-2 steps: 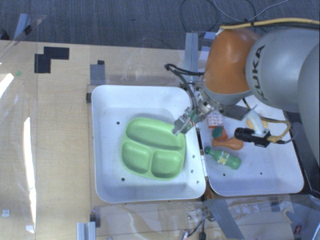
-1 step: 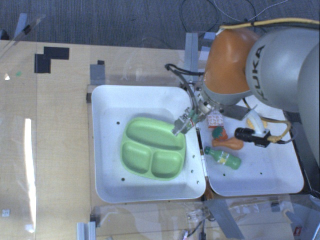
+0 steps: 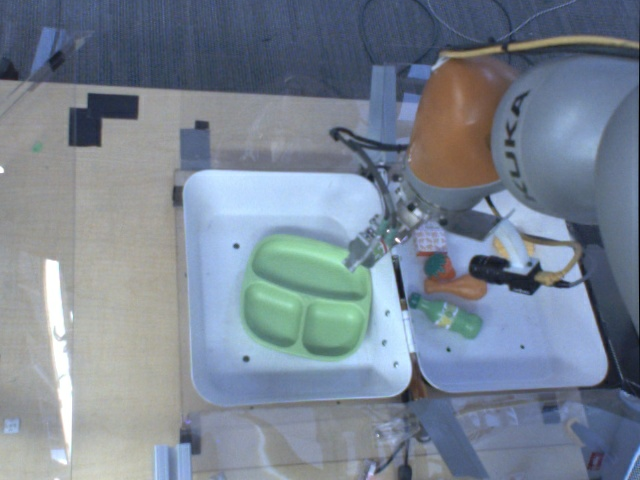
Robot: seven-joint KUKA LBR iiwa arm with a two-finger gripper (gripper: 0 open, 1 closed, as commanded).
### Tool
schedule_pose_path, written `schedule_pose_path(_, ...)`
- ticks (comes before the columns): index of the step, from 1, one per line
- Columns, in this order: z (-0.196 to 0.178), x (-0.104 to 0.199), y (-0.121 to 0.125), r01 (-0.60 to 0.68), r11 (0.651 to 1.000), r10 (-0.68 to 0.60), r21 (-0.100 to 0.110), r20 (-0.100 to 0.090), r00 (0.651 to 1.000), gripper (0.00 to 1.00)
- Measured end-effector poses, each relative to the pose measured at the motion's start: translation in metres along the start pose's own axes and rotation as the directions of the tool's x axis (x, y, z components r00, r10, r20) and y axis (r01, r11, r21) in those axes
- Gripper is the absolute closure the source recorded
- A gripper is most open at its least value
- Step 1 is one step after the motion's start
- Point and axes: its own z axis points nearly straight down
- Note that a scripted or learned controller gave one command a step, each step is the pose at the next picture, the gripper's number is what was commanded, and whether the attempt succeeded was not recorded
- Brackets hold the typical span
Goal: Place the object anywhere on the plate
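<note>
A light green plate (image 3: 300, 293) with three compartments lies in the left white bin (image 3: 215, 268). My gripper (image 3: 364, 249) hangs over the plate's upper right rim, at the edge of its large back compartment, and points down and to the left. Nothing clearly shows between its tips. In the right bin (image 3: 540, 353), near its left wall, lie a green bottle (image 3: 446, 315), an orange carrot-like piece (image 3: 458, 288), a small red strawberry-like piece (image 3: 437, 265) and a white and red packet (image 3: 430, 237).
The grey and orange arm (image 3: 520, 128) covers the back of the right bin. A yellow and white item (image 3: 510, 245) lies partly under it. The wall between the two bins (image 3: 405, 308) runs just right of the gripper.
</note>
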Motion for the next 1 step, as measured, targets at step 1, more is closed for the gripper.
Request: schedule_pose_path(1,0.0000,0.0000,0.0000,0.000,1.000,0.000,0.000,0.000,1.000,0.00)
